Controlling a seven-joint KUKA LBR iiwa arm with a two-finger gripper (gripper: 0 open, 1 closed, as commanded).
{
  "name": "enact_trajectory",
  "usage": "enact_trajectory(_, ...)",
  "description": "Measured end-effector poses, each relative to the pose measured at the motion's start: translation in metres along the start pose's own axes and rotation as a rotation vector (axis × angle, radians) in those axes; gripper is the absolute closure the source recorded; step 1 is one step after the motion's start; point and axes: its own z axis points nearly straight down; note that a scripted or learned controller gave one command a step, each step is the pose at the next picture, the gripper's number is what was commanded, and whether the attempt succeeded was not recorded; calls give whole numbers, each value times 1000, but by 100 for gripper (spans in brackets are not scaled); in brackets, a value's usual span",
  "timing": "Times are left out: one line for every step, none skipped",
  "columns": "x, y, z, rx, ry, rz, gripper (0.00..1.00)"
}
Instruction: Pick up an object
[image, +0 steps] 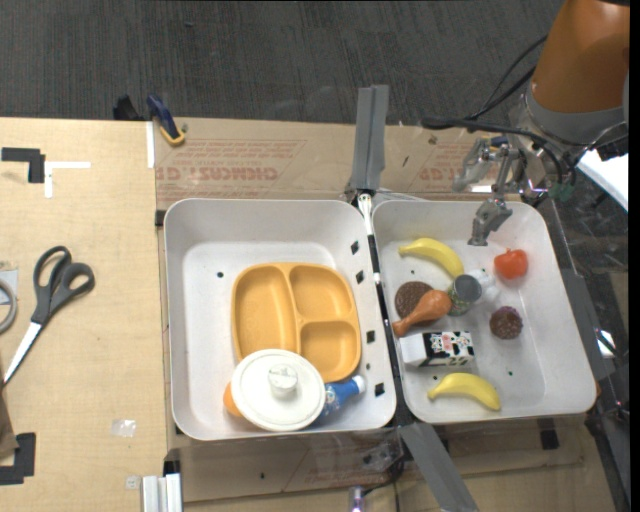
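Observation:
My gripper (489, 218) hangs over the far edge of the right bin (560, 330), above and left of a red tomato (511, 264). Nothing shows held in it. Below it in the bin lie a yellow banana (432, 254), a small grey can (465, 290), a brown drumstick (424, 309) over a dark round biscuit (407, 294), and a dark brown ball (506, 323). A black-and-white carton (438, 348) and a second banana (465, 390) lie nearer the front.
The left bin (190, 330) holds a yellow divided tray (296, 316), a white lidded bowl (279, 389) and a blue bottle (346, 391). Scissors (48, 290) lie on the bench at far left. Cables trail behind the arm at upper right.

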Motion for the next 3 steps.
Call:
enact_trajectory(-3,-16,146,1,-2,9,0)
enact_trajectory(85,-68,160,0,1,34,0)
enact_trajectory(88,-2,164,0,1,143,0)
